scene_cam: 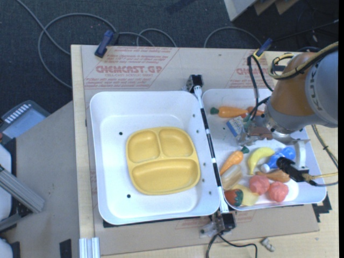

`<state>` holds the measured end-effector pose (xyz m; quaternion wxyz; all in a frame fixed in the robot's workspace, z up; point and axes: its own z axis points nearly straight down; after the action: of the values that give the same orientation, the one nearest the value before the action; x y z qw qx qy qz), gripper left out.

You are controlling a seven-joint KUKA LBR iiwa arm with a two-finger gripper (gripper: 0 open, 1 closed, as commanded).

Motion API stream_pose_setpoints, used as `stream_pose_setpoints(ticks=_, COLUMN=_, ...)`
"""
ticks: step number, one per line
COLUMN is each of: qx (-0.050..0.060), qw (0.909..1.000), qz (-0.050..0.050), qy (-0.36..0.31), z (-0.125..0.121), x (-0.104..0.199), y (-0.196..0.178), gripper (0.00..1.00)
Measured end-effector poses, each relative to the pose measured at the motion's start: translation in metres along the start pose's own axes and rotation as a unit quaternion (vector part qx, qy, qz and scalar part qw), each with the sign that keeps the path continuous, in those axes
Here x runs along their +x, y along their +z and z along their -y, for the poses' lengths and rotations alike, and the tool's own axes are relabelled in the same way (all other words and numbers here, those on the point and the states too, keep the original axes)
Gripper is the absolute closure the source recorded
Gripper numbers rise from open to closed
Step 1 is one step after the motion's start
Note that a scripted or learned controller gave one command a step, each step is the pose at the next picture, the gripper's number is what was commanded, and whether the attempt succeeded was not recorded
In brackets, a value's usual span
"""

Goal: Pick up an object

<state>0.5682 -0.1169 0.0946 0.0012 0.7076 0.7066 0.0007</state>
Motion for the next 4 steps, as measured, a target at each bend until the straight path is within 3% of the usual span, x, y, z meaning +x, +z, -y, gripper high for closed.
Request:
stream_pose_setpoints(ticks=1, qx=0.000, qw=1.0000, qz=0.000, qy=0.000, z=0.000, x=0.000, y=0.000, gripper=0.00)
stream_pose_setpoints(ticks=2, qx=0.002, qw=1.0000, qz=-0.001, qy=0.000, z=0.052, x=0.010, y=0.010, gripper=0.00)
stream_pose_setpoints(ticks=3, qx=0.001, qw=1.0000, qz=0.000, qy=0.000, z=0.051, x=0.010, y=0.000, gripper=1.00)
stream_pose_setpoints(ticks=4, qx=0.000, qw=1.0000, qz=0.001, qy=0.000, z=0.043, x=-0.050, y=-0.093, gripper=1.00)
